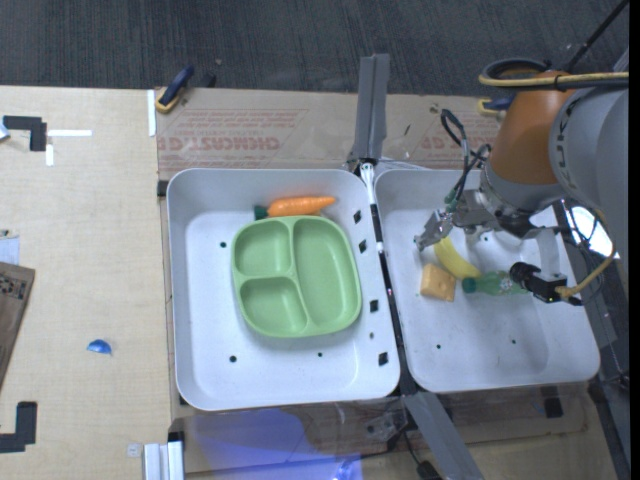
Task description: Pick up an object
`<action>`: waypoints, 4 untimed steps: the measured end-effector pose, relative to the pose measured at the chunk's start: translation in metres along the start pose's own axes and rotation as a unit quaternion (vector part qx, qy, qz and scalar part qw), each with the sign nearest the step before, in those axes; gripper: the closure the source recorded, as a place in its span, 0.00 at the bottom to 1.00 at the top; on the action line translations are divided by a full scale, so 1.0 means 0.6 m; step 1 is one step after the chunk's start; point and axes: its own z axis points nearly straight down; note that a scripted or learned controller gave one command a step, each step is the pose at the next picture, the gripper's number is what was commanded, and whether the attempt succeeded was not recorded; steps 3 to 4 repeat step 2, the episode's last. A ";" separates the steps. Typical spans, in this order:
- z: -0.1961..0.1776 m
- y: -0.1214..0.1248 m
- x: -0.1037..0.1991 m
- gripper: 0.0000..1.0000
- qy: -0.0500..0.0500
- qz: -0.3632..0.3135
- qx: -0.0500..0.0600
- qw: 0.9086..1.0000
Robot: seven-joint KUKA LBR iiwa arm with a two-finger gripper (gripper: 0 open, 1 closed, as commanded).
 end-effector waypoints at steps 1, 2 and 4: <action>-0.014 -0.001 -0.003 1.00 0.000 0.002 0.001 1.000; -0.222 -0.066 0.140 1.00 0.000 -0.010 0.001 1.000; -0.222 -0.066 0.140 1.00 0.000 -0.010 0.001 1.000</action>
